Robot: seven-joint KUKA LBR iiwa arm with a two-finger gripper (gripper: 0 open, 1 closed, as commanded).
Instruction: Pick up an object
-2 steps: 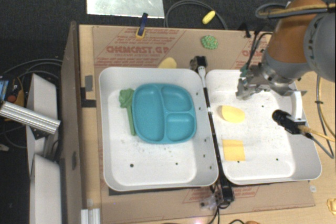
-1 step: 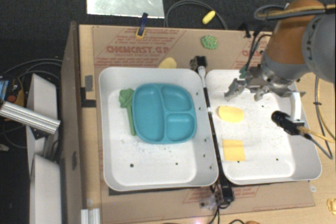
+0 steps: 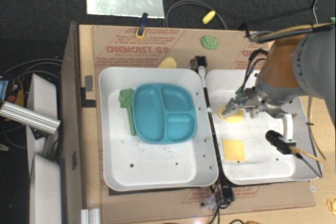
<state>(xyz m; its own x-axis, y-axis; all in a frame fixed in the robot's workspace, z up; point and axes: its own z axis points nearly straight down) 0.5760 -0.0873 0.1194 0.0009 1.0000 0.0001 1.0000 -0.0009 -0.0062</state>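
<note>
Currently: gripper low in right bin, finger state cannot be told | yellow piece touching just below its tip | yellow square further below | advice: centre on piece before lifting.

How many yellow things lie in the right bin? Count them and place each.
2. A pale yellow piece lies by the gripper near the right bin's left wall; a flat yellow square lies below it. The arm may hide more.
</note>
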